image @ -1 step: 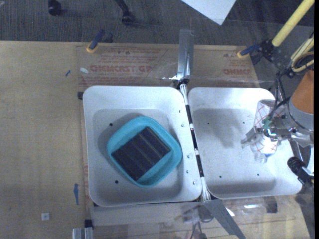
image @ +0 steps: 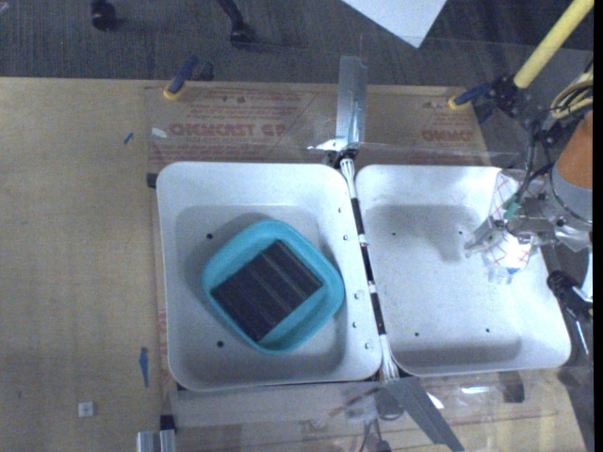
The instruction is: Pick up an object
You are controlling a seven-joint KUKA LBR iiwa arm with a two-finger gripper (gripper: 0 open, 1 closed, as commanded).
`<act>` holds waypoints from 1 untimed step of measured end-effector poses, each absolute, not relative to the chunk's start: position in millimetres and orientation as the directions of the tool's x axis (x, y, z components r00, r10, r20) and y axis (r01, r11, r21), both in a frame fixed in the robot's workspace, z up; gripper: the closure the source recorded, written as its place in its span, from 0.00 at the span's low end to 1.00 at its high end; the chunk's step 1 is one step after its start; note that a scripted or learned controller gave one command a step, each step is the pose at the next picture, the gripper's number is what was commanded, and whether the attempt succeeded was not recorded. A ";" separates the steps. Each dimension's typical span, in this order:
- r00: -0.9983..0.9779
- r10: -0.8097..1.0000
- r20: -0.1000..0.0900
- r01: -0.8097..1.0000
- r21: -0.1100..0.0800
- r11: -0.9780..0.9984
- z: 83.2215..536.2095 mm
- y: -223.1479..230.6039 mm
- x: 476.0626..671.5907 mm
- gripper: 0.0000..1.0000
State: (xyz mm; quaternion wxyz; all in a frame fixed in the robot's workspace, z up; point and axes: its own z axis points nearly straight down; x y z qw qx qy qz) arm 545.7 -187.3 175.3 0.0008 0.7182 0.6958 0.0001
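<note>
A teal square dish (image: 325, 285) lies tilted in the left bin (image: 184, 205), and a dark ridged block (image: 266, 290) rests inside it. My gripper (image: 499, 245) hangs low over the right side of the right bin (image: 424, 328), far from the dish. A small pale item with red, green and blue marks (image: 509, 252) sits right at the gripper's tip; whether it is held or merely lies under the tip is unclear.
The two white bins meet at a ridge with a metal bracket (image: 350, 111) at the back. Clamps (image: 179, 78) hold the bench's far edge. Cables and a yellow rod (image: 556, 31) crowd the right side near the arm (image: 575, 172).
</note>
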 end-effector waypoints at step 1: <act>0.031 1.000 0.005 1.000 0.006 -0.031 89.6 -202.0 606.4 0.00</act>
